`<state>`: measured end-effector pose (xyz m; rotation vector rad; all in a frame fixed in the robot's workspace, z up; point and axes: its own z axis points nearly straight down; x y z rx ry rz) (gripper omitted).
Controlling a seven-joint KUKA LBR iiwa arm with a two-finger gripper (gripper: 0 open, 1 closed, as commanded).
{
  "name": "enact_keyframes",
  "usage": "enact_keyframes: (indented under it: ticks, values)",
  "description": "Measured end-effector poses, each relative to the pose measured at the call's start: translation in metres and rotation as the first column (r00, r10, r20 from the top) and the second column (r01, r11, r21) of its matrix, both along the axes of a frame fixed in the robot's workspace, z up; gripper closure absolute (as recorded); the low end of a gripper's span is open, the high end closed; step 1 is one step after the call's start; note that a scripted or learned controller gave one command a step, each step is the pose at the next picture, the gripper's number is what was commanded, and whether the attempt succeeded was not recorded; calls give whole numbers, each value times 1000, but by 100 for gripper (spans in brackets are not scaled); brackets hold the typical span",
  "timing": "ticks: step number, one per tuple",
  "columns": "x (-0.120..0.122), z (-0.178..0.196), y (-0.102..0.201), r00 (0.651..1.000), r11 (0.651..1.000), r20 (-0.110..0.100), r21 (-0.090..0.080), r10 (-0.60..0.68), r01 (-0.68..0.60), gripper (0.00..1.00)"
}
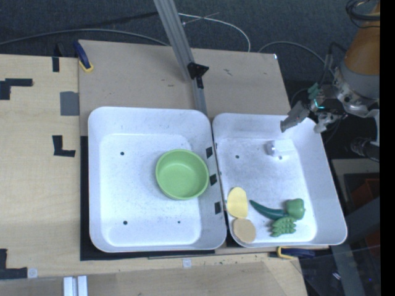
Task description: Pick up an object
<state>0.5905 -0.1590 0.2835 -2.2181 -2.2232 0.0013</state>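
- White plastic, two shallow bins side by side: left bin (105,165), right bin (308,184). Matte, rounded corners, fine dark speckling on the floors.
- Candidate objects for the pick sit in the right bin, all clustered at its 6 o'clock edge.
- Yellow piece (237,202): smooth, oval, lemon-like, just beside the divider between the bins.
- Tan piece (244,230): flat, rounded disc, matte, touching the yellow one from below, right at the bin's near rim.
- Dark green pod (266,209): long, curved, glossy, tapering to a point at its 9 o'clock end.
- Green lump (295,208): rounded, bright green, touching the pod's 3 o'clock end.
- Bumpy green piece (283,227): knobbly texture, cluster-shaped, just below the pod and lump.
- Small grey item (270,147) lies alone near the right bin's 12 o'clock side; too small to identify.
- Green bowl (181,174): light green, round, smooth plastic, upright, in the left bin toward its 3 o'clock side.
- Gripper (295,119) is over the right bin's 1 o'clock corner, well apart from the cluster; nothing visible between the fingers, and I can't tell whether they're spread or closed.
- Arm: grey wrist, orange band (364,48) above it.
- Grey metal pole (176,32) slants across the bench at 12 o'clock.
- No readable labels or writing anywhere.
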Motion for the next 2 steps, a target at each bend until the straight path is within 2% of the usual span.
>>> enact_keyframes:
  ticks: [1, 2]
  values:
    - [0, 0, 0, 1000, 1000, 0, 0, 0, 0, 0]
    - [1, -64, -1, 1000, 1000, -6, 0, -1, 1, 0]
